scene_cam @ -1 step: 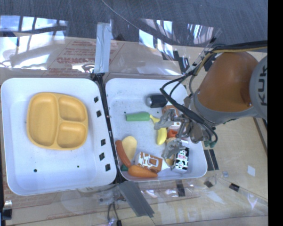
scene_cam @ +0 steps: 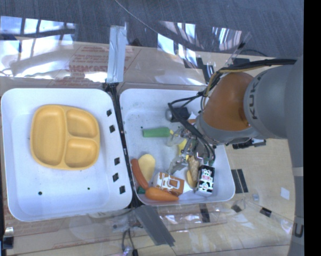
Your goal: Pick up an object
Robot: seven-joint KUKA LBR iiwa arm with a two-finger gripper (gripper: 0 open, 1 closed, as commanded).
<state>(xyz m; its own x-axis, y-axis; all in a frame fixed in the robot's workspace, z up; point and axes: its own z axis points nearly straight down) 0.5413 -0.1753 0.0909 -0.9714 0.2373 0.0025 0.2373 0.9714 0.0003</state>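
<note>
A grey robot arm (scene_cam: 272,100) with an orange band (scene_cam: 227,103) reaches in from the right over the right-hand white bin (scene_cam: 131,137). Its gripper (scene_cam: 186,154) hangs low among a cluster of small items at the bin's lower right; cables and the wrist crowd the tip, so I cannot tell how it is set or whether anything is in it.

Just beside the gripper lie a small black-and-white cow-patterned carton (scene_cam: 205,180), an orange-and-white box (scene_cam: 169,183), a carrot (scene_cam: 161,195) along the bin's bottom edge, a red sausage (scene_cam: 138,173) and a pale yellow piece (scene_cam: 147,166) touching it. A green stick-shaped item (scene_cam: 156,133) lies apart, nearer the bin's middle. Something yellowish beneath the gripper is partly hidden and hard to identify.

The left-hand white bin (scene_cam: 21,196) holds a yellow divided plate (scene_cam: 65,136) with three compartments.
</note>
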